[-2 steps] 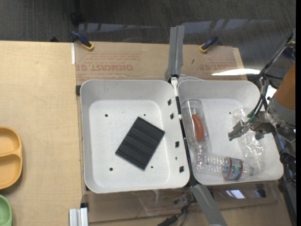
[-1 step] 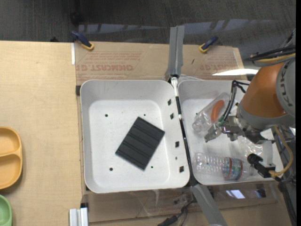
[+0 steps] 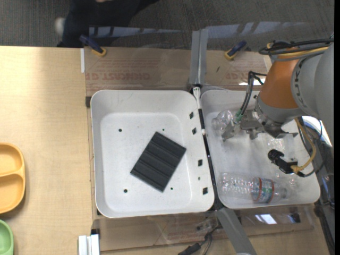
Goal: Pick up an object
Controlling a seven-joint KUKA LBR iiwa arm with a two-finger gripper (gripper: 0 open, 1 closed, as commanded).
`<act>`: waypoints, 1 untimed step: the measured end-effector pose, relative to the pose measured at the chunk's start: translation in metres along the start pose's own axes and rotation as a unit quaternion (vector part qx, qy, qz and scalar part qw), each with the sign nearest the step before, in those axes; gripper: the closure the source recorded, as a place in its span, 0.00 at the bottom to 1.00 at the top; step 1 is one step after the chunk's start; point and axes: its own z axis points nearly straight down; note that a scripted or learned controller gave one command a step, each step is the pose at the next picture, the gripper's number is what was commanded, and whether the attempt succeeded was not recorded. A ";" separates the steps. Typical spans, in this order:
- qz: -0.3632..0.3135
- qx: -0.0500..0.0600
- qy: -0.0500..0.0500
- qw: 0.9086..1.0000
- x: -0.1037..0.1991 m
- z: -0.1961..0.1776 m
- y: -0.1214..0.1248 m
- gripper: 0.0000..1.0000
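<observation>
one two-finger gripper [image 3: 241,132] hangs low in the right white bin [image 3: 212,158]; whether it is apart or together, i cannot tell. to pick well, it should settle squarely over one item before closing. a crumpled clear plastic piece [image 3: 223,120] lies just beside it; a clear plastic bottle [image 3: 251,187] lies nearer the front wall.

Two white bins [image 3: 101,158] [image 3: 313,195] — one black ridged slab [image 3: 158,161], one clear plastic bottle [image 3: 252,186].
</observation>
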 end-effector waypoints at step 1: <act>0.053 0.021 0.003 0.998 0.003 0.002 0.043 0.00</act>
